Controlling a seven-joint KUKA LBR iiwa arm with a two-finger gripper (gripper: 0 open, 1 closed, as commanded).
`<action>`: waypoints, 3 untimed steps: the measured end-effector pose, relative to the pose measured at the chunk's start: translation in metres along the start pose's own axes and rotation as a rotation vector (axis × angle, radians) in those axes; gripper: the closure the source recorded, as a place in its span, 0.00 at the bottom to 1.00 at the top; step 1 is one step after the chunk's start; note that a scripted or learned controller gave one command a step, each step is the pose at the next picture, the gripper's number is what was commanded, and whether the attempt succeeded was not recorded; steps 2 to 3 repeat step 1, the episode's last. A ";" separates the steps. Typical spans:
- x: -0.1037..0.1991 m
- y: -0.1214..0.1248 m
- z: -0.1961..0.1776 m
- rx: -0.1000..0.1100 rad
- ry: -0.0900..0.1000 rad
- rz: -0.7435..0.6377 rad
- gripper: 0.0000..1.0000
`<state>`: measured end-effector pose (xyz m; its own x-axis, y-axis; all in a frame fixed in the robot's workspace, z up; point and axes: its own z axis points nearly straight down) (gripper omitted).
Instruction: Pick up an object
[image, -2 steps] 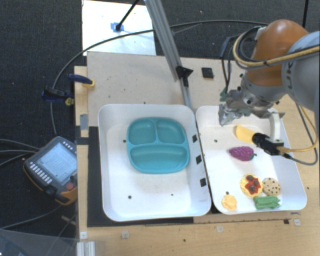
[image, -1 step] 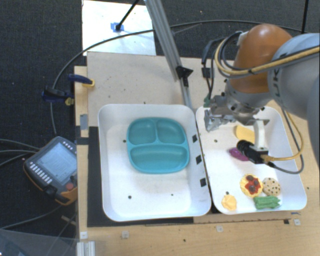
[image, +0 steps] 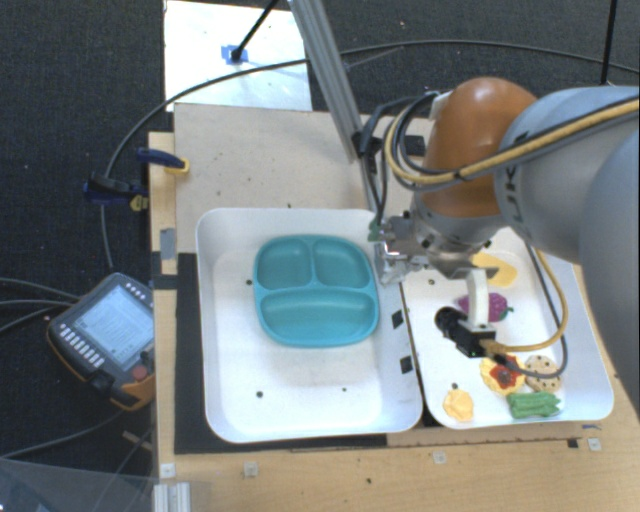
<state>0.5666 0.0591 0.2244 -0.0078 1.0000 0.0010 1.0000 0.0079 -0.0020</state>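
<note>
Objects available for picking are small toy food pieces lying in the right bin (image: 428, 360), which sits toward the right edge of the tabletop (image: 260, 170). A pale yellow piece (image: 500, 270) and a purple piece (image: 497, 306) lie near the bin's middle. Toward the tabletop's near edge lie a red-and-yellow piece (image: 500, 374) just beside a cookie (image: 543, 374), a green piece (image: 532, 403) just below them, and a yellow piece (image: 458, 403) set apart, nearer the divide between the bins. The left bin (image: 300, 380) holds a teal divided plate (image: 315, 290) lying flat. Task status: not complete. No piece is seen raised off the bin floor and none is seen in the claw (image: 405, 252); every visible piece rests in the bin. The arm (image: 560, 140) reaches in over the far half of the right bin. The claw hangs under the wrist by the bin's far left corner, close to the divide and just beside the plate's right rim. The wrist covers most of the claw, so whether it is released or clenched cannot be determined, nor whether it touches the bin floor. Judged remaining: selection of a piece, descent onto it, closure, and a lift clear of the bin. The nearest candidates appear to be the pale yellow piece and the purple piece, both partly hidden by the robot's own hardware.
</note>
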 end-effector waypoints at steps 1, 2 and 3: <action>0.045 -0.034 0.003 0.000 0.000 0.000 1.00; 0.045 -0.034 0.003 0.000 0.000 0.000 1.00; 0.045 -0.034 0.003 0.000 0.000 0.000 1.00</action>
